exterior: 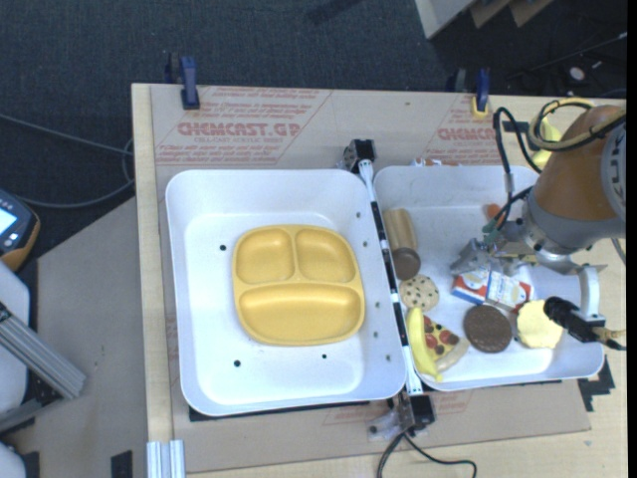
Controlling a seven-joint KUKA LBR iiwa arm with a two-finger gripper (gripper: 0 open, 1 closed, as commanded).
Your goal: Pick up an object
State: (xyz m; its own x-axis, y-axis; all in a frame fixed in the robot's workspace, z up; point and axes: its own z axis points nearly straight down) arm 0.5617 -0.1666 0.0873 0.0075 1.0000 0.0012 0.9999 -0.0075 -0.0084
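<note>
Pincer [481,257]: low in the right white bin [448,202], on the bin's far-right half. The view does not show whether it is wide or narrow, and nothing can be confirmed as held.

Nearest item: a red, white and blue flat packet [488,289], directly beside the pincer tip on the near side and apparently touching it. In my judgement this is the likeliest object for the pick.

Next outward: a dark brown round disc [488,329] just beside the packet's near edge, with a pale yellow lump [537,325] beside the disc. Further left lie a round chocolate-chip cookie [418,292], a pizza-slice toy [445,339] and a yellow banana [419,345] by the left wall. A brown cylinder [403,242] lies along that wall.

The left white bin [199,347] holds a yellow divided plastic plate [299,285], well apart from the pincer. Both bins rest on the worktop [299,118].

Risks, as assessed:
- The packet lies flat and thin, so a closing pincer may skate over it or catch only an edge, and it could slip on lifting.
- The disc and lump sit close by, so an off-centre descent could nudge them or pinch two items together.
</note>
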